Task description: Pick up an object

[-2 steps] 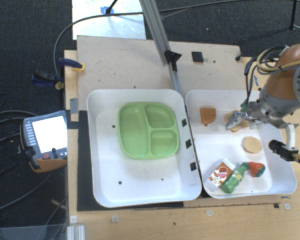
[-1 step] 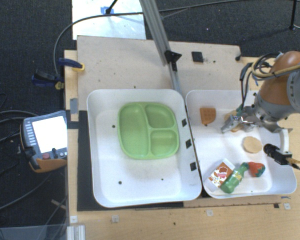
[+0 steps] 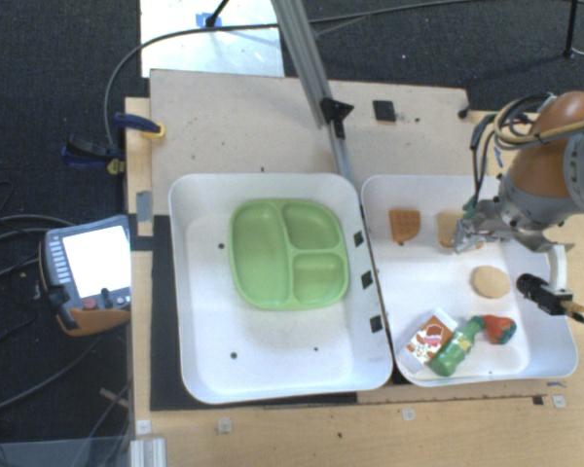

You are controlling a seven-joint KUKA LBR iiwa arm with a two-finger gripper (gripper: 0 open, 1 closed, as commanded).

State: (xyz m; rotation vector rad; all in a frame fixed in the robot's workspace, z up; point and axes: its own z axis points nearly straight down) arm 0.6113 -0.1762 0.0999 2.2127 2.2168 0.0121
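Carpet [image 3: 49, 56], dark and speckled, surrounds my tabletop [image 3: 243, 125], a pale board with black cables trailing across the floor beside it. A handheld control unit with a lit screen [image 3: 90, 272] lies on the carpet well to the left of the green plate. Two white bins sit side by side on the tabletop: the left bin [image 3: 204, 358] holds the green plate [image 3: 290, 253], a divided one with three compartments. The right bin [image 3: 555, 353], just right of the plate, holds a tan cracker-like piece [image 3: 404, 225], a round beige bun [image 3: 490, 281], a small printed carton [image 3: 429, 340], a green bottle [image 3: 456, 350] touching it, and a red strawberry-like piece [image 3: 501, 329]. My pincer [image 3: 470, 233] hangs low over another tan piece [image 3: 449, 228], far right of the plate; whether my fingers are apart or closed I cannot tell, since my wrist hides them.
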